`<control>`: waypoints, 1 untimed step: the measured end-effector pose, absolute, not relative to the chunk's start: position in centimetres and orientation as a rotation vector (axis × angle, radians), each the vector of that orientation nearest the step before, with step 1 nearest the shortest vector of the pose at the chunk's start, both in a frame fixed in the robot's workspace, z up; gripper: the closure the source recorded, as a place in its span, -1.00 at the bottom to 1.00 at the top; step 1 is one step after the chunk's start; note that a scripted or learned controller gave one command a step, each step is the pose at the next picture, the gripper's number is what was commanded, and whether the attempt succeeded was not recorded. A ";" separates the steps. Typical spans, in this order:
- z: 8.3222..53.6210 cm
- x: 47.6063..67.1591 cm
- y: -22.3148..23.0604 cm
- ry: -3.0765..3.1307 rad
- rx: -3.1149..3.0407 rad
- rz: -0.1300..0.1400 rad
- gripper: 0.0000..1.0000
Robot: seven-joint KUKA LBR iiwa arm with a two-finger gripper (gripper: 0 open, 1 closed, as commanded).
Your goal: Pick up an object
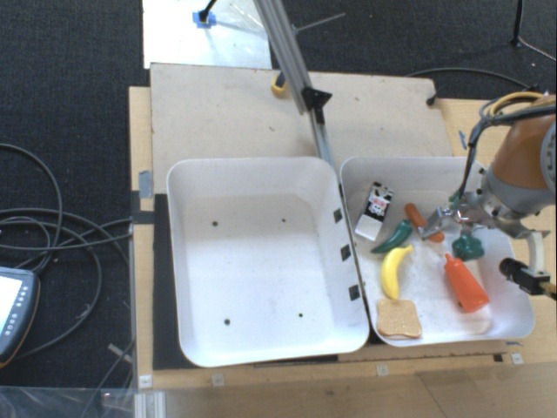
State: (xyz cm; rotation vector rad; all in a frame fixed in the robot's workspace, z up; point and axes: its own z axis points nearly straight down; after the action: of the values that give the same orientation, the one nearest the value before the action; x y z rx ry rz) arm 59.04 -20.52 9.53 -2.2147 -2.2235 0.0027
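Desk (226, 111): tan board surface. Two white bins rest on it side by side, left bin (187, 233), right bin (513, 325), rims touching.

You have two white bins: one at nine o'clock (261, 259), one at three o'clock (409, 177). In the three o'clock bin you have one carton (374, 211), one green pepper (394, 237), one banana (394, 271), one slice of toast (399, 319), one orange bottle (465, 284) and one small orange piece (419, 219).
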 end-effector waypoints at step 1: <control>11.0 59.3 -20.6 -2.231 -2.217 -0.003 1.00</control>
State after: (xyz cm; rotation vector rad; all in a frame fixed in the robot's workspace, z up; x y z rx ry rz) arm 59.27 -20.59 10.96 -2.2169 -2.2310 -0.0033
